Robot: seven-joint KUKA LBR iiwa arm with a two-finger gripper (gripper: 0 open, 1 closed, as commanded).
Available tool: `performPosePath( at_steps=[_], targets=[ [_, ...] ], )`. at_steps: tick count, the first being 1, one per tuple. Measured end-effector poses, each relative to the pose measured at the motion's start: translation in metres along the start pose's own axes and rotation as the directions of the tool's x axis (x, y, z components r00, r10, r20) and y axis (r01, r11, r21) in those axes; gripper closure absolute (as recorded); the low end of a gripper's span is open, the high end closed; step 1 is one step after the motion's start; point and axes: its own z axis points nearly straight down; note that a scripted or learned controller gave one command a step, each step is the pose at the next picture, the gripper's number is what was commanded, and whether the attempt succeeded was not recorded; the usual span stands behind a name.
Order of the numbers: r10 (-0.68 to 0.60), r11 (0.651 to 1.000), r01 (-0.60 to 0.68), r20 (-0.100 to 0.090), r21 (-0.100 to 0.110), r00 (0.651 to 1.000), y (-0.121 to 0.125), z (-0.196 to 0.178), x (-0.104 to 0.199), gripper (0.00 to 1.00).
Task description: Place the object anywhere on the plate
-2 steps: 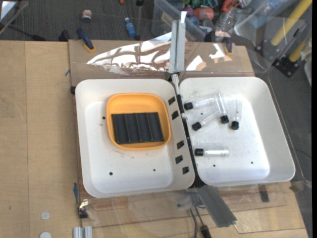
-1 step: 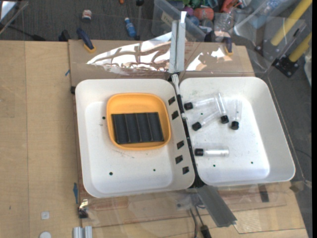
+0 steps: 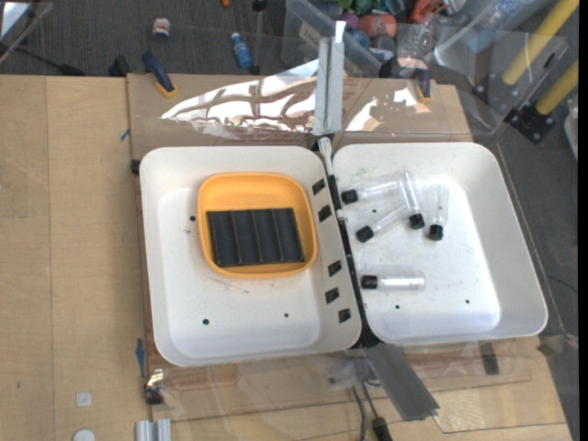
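An orange plate (image 3: 213,200) with rounded corners lies in the left white bin (image 3: 175,292), toward its back. A black ribbed rectangular insert (image 3: 255,237) covers most of the plate's middle. In the right white bin (image 3: 482,274) lie several clear tubes with black caps: a cluster near the back left (image 3: 381,191), (image 3: 388,219), (image 3: 434,211), and one tube (image 3: 397,283) lying alone nearer the front.
Black clips (image 3: 333,269) line the seam between the two bins. An upright metal post (image 3: 329,81) stands behind the seam. A clear box of colourful toys (image 3: 386,7) sits beyond the bench at the back right. Bare wooden bench (image 3: 64,246) extends to the left.
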Motion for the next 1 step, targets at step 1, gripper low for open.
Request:
performPosePath(
  at_steps=[1],
  targets=[
    [-0.352,0.936,0.352,0.001,-0.001,0.936,-0.0006,0.0005,-0.0042,1.0]
  ],
)
